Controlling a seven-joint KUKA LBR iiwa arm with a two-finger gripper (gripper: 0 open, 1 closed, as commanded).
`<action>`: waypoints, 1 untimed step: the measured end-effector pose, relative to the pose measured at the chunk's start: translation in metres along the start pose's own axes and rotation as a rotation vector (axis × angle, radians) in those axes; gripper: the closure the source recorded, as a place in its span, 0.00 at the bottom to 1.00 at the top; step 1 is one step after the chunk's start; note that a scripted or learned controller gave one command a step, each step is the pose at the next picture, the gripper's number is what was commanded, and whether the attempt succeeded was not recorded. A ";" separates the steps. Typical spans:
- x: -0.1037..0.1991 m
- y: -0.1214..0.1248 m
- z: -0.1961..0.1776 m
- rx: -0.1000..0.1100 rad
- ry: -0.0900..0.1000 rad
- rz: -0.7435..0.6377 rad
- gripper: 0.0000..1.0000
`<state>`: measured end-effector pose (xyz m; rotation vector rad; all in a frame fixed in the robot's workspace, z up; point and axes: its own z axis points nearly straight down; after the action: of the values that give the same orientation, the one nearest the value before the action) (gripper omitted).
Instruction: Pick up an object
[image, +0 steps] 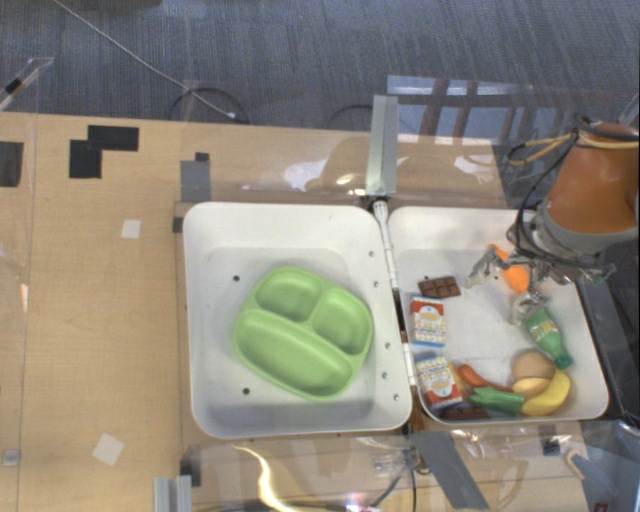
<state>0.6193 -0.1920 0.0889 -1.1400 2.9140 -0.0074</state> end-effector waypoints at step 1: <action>-0.005 -0.002 -0.016 0.009 -0.012 0.003 1.00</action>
<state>0.6240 -0.1906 0.1046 -1.1304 2.9021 -0.0143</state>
